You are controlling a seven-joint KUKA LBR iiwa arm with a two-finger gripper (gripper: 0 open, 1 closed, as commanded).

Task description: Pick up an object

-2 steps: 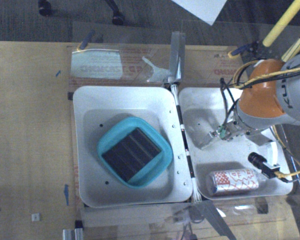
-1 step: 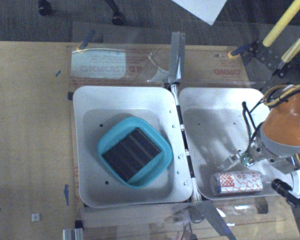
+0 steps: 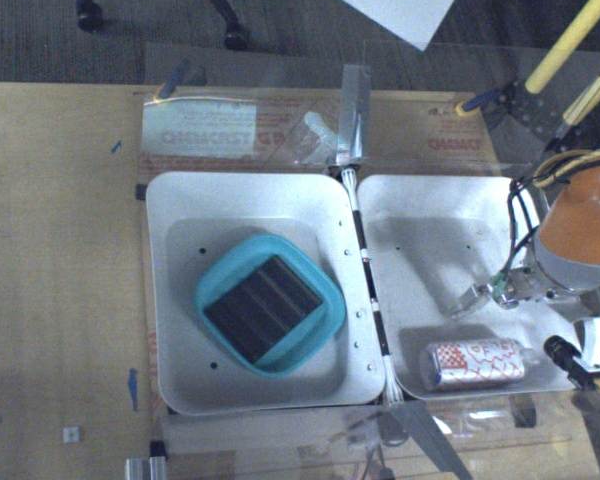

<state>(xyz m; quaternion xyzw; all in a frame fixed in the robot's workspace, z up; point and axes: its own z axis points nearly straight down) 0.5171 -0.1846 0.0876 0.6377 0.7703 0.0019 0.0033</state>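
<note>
Gripper [image 3: 472, 300] hovers low in the right bin [image 3: 420, 218], fingers too small and blurred to call wide or narrow. Nearest target, the red-and-white patterned can [image 3: 477, 362], lies on its side just below it. Teal container [image 3: 270, 303] sits in the left bin [image 3: 180, 218].
</note>
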